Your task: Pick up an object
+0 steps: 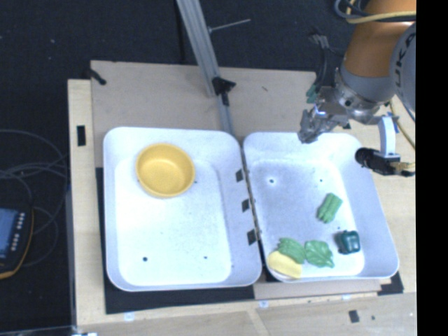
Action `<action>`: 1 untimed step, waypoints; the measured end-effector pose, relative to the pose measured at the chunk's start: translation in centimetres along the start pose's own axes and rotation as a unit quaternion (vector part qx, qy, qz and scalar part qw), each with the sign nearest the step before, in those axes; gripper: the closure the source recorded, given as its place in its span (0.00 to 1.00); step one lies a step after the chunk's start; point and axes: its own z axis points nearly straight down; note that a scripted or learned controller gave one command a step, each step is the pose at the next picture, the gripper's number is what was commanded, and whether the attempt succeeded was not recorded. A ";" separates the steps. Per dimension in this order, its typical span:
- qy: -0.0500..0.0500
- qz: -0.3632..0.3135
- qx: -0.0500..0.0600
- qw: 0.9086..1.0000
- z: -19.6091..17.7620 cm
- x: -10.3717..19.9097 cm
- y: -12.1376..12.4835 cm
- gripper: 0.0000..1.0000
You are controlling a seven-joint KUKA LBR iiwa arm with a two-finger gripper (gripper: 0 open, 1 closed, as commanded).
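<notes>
Five small objects lie low in the right bin point(364, 187): three green pieces point(329, 207) point(290, 249) point(318, 253), a teal block point(348, 241), a yellow piece point(284, 264). The gripper point(309, 134) hangs above that bin's far rim; its grip state is unclear. A yellow bowl point(165, 169) sits in the left bin point(119, 208).

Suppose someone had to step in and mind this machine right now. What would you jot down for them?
Gripper: over the far rim of the right bin, with nothing seen between its fingers.
Right bin, near end: green piece, two more green pieces, a yellow piece at the near corner, a dark teal block.
Left bin: a yellow bowl at the far end.
Done: nothing picked up yet.
Left: move down to one object, close on it, lift it.
</notes>
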 end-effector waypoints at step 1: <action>0.000 0.000 0.001 1.000 1.5 4.9 0.8 1.00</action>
